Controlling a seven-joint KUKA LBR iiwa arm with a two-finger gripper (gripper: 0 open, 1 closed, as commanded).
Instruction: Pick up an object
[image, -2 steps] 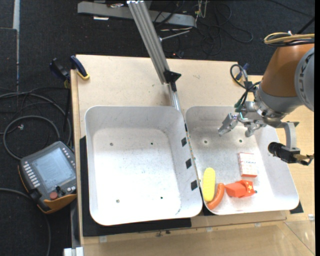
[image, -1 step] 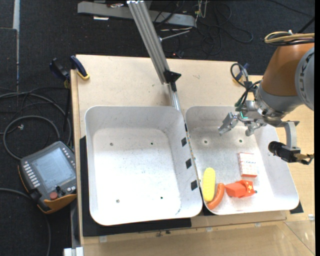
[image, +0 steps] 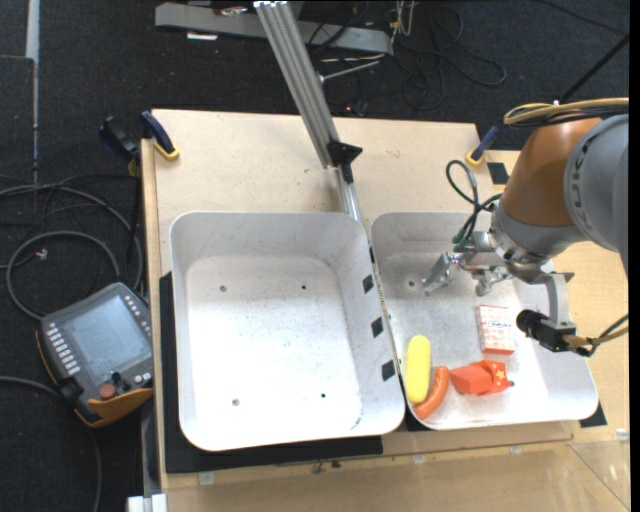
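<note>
So, camera view: arm (image: 570, 180) comes in over the right bin (image: 400, 235), pincer (image: 440, 272) low over the bin's bare floor. Can't tell from this angle whether it's open or closed, and I see nothing in it.

Candidates all lie in the right bin, on the side of the pincer toward the camera:
- banana (image: 417, 368), nearest the pincer, lying along the bin's left wall
- carrot (image: 433, 393), touching the banana's lower end, tilted
- orange block (image: 478, 379), just beside the carrot
- box (image: 496, 329), small carton, off to the arm side of the pincer, near the black part (image: 540, 328) hanging from the wrist

Count: one of each, four objects total. Two bins; left bin (image: 270, 320) sits well away from the pincer, across the divider.

Handling, my read: all look like light toy items. Banana and carrot are probably smooth, rounded plastic, so likely to slip; grip across the narrow middle, not the ends. Banana hugs the wall, so finger clearance is tight there. Box looks flat-sided and stiffish; pinch across its short sides, could crush if thin card. Block's shape is irregular; hard to say where it seats best.

No grasp made yet, judging by this.
</note>
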